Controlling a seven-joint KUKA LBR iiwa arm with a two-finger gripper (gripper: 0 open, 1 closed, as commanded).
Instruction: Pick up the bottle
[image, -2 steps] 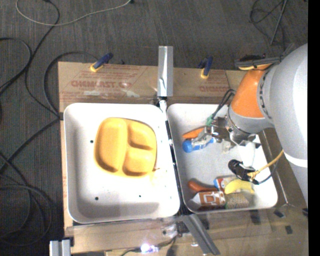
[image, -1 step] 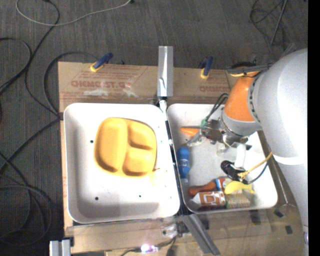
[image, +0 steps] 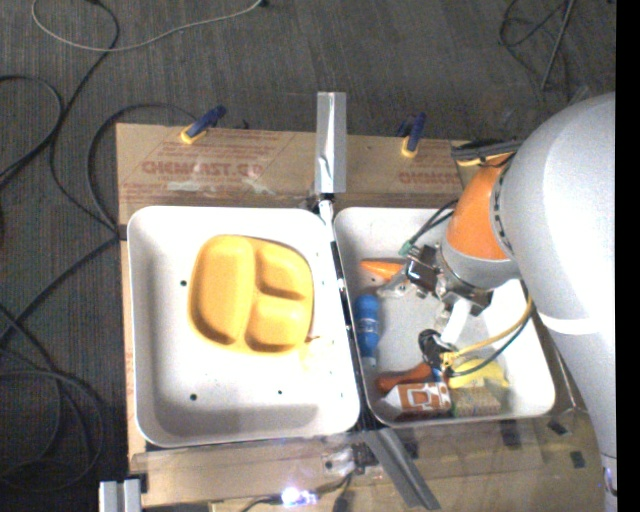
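A small clear bottle with a blue cap and label (image: 367, 322) lies along the left wall of the right bin (image: 520, 395). A second bottle, brown with an orange-and-white label (image: 415, 392), lies on its side at that bin's front. My gripper (image: 412, 273) hangs over the middle of the right bin, just right of an orange object (image: 379, 269) and up and to the right of the blue bottle. Nothing is seen held in it.
A yellow compartment tray (image: 252, 292) sits in the left bin (image: 160, 400). A tan sponge-like block (image: 478, 400) and a yellow item (image: 490, 375) lie at the right bin's front right. The arm's bulk covers the bin's right side.
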